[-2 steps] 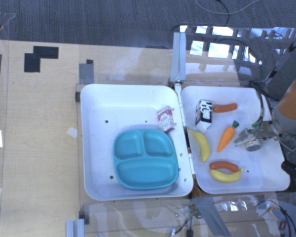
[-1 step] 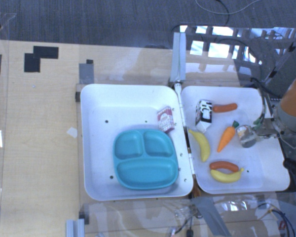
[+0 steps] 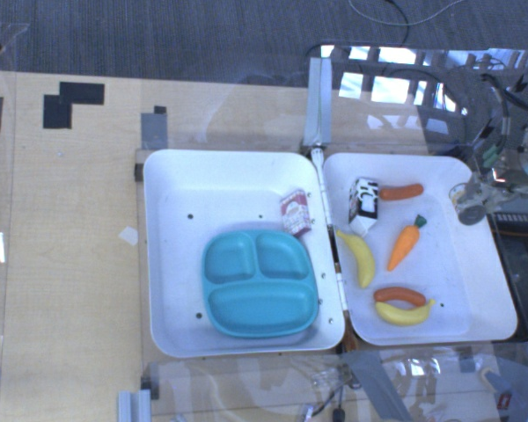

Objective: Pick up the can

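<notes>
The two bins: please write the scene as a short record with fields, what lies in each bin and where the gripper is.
left bin: blue divided plate; small red can lying by the right wall, above the plate in the view
right bin: black and white carton, carrot, two bananas, two sausages
gripper: at the right bin's right edge, far from the can
fingers: cannot tell if open or shut
can picked up: not yet

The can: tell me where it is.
The can lies in the left bin, by its right wall, just above the blue plate.
</notes>
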`<state>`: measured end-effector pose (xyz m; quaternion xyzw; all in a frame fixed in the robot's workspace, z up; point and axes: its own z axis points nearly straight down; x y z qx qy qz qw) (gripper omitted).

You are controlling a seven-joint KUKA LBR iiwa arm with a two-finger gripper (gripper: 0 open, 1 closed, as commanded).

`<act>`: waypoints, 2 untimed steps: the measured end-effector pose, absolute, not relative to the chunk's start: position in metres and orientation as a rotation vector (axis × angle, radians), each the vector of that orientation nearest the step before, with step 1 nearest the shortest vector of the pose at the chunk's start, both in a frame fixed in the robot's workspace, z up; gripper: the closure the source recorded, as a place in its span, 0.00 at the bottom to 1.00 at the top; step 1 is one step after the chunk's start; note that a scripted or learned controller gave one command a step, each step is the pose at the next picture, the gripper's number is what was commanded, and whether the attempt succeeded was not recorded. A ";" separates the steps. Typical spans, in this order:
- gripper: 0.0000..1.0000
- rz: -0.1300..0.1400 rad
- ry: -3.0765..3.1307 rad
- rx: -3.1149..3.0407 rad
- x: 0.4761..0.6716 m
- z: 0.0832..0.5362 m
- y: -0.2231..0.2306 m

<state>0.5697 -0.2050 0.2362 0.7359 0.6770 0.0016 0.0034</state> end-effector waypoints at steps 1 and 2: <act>1.00 0.005 2.061 2.365 0.576 0.253 -0.166; 1.00 0.002 1.927 2.478 0.543 0.248 -0.195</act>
